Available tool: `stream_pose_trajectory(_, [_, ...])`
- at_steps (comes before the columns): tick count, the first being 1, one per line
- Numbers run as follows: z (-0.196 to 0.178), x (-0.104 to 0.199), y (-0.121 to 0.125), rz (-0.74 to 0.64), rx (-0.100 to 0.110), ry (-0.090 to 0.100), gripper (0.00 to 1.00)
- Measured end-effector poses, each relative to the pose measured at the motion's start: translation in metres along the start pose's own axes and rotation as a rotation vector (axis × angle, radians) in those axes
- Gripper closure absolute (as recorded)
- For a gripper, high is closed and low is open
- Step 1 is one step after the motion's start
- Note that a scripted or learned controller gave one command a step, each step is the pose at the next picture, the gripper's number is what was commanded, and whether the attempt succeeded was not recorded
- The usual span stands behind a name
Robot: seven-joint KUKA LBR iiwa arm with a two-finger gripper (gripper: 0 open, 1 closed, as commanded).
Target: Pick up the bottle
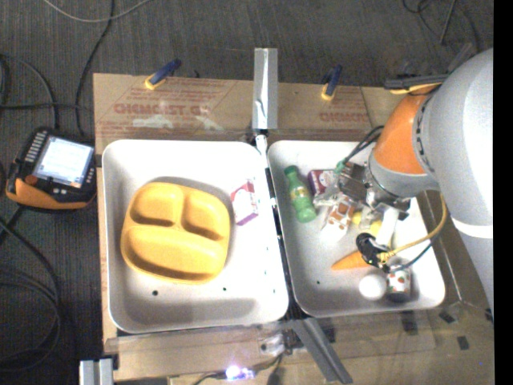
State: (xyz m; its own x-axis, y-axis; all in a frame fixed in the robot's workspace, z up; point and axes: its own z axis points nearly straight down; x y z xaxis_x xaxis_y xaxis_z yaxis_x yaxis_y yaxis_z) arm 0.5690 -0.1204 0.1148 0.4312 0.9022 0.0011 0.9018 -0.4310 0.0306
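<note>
You have the bottle (300, 193) in the right bin (433, 299). It is green and lies on its side close along the bin's left wall, long axis running near to far. It has a lighter band at the far end; any label is too small to read.

The gripper (351, 192) sits low over the middle of the same bin, just right of the bottle and apart from it. You cannot tell whether it is released or clenched, since clutter and the wrist hide it. Nothing shows in its grasp.

A dark red packet (321, 181) lies between bottle and gripper, with pale print you can't read. Small white-and-orange cartons (337, 215) sit just below the gripper. Nearer the front lie an orange cone (346, 261), a white ball (370, 286) and, beside it, a small white block (398, 282) with red marks.

The left bin (120, 295) holds a yellow divided tray (176, 231) and a pink-and-white packet (245, 202) by its right wall; the text on it is illegible.

The cardboard (144, 107) under the bins carries faded red lettering you can't make out. Two clamps (163, 72) pin its far edge. A pendant (54, 169) with a lit screen rests on the floor at left; its screen is unreadable.
</note>
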Motion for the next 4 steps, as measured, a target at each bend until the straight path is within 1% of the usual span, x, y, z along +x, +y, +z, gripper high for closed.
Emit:
stream_pose_trajectory(1, [0.025,0.014,-0.025,-0.004,0.019,-0.005,0.00])
stream_pose_trajectory(2, [0.025,0.014,-0.025,-0.004,0.019,-0.005,0.00])
stream_pose_trajectory(3, [0.027,0.036,0.024,-0.010,0.034,-0.007,0.00])
stream_pose_trajectory(4, [0.031,0.028,0.091,0.128,0.063,-0.012,0.00])
